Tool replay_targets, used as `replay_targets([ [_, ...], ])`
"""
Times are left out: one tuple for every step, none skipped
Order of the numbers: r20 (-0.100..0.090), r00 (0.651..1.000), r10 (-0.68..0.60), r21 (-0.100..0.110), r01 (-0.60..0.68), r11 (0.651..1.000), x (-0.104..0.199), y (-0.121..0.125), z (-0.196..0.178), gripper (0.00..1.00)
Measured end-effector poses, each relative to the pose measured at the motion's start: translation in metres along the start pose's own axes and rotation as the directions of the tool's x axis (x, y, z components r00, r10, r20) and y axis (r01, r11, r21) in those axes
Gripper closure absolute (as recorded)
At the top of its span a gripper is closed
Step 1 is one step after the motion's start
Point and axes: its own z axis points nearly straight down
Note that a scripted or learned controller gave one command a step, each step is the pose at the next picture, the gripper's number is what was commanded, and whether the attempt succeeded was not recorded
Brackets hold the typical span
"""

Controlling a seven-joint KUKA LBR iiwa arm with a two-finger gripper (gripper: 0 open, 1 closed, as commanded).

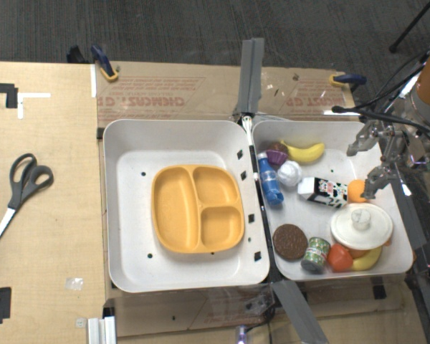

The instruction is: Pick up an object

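**Nothing lifted yet: the gripper hangs over the right bin's right side**

On the bare bench left of the bins lies a pair of black-handled scissors (20, 185), well apart from the work. The left shallow white bin (122, 213) carries one thing, a yellow-orange plastic plate with three compartments (198, 208), lying flat near its middle.

The right shallow white bin (337, 138) holds all the candidates. Along its left wall lies a blue plastic bottle (270, 183), with a small purple object (276, 155) near the top end of it and a white ball-like object (289, 173) just beside. A yellow toy banana (304, 151) lies near the far edge. Toward the near edge sit a dark brown round disc (290, 241) and a small green can (316, 254). Mid-bin lies a black-and-white printed carton (327, 191), on its side. Further right, a white round lid with a knob (361, 224) rests over a red and a yellow item at the near right corner, and a small orange ball (356, 190) sits just beyond it.

The two-finger gripper (378, 165) is above the bin's right side, close to the orange ball. Nothing shows between its fingers; whether they are spread or closed I cannot tell. In my judgement the pick is not yet made: choosing, closing on and lifting an object all remain.
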Motion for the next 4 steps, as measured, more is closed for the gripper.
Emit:
replay_targets([
  [0.000, 0.995, 0.096, 0.000, -0.096, 0.995, -0.029, 0.008, 0.127, 0.00],
  [0.017, 0.988, 0.154, -0.006, -0.154, 0.988, 0.020, -0.045, 0.158, 0.00],
  [0.005, 0.975, 0.224, 0.000, -0.224, 0.975, -0.049, -0.025, 0.168, 0.00],
  [-0.016, 0.954, 0.300, 0.005, -0.300, 0.954, -0.086, 0.014, 0.170, 0.00],
])
